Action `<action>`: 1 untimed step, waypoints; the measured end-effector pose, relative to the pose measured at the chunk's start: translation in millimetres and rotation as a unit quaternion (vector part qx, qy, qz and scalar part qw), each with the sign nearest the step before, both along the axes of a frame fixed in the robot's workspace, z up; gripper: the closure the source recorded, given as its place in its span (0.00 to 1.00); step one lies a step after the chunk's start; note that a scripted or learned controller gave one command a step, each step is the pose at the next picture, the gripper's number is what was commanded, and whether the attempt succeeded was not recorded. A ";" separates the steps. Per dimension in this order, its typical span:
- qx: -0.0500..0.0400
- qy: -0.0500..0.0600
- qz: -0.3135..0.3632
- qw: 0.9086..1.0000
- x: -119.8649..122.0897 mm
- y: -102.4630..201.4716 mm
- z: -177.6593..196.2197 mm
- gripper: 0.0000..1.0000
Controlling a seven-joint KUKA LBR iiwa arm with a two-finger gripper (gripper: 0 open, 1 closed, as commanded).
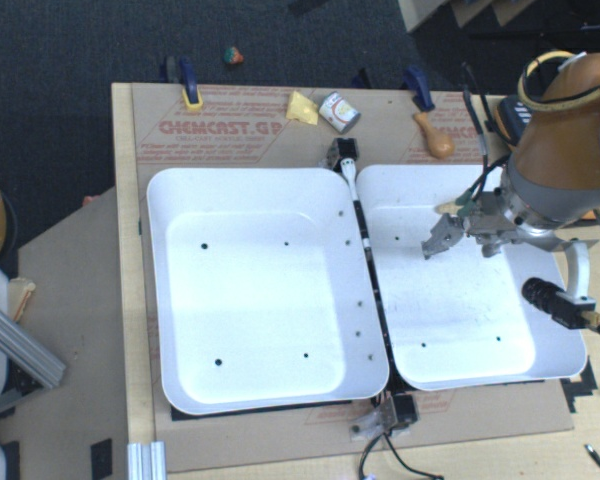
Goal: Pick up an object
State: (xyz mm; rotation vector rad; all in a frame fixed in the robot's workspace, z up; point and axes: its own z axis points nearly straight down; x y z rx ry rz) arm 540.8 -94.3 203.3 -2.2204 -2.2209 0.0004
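Jaws (442,243) hang over the right bin (460,363); whether they are apart or together I cannot tell, and nothing shows between them. Beyond, on the bench (250,118), lie a yellow piece (302,109), small box (339,112) and wooden tool (433,135). No pickup yet.

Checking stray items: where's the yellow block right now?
In the camera view, the yellow block lies on the bench board behind the left bin, beside the small white box.
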 end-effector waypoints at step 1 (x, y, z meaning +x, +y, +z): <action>-0.002 -0.011 0.001 1.000 -12.1 4.7 237.0 0.00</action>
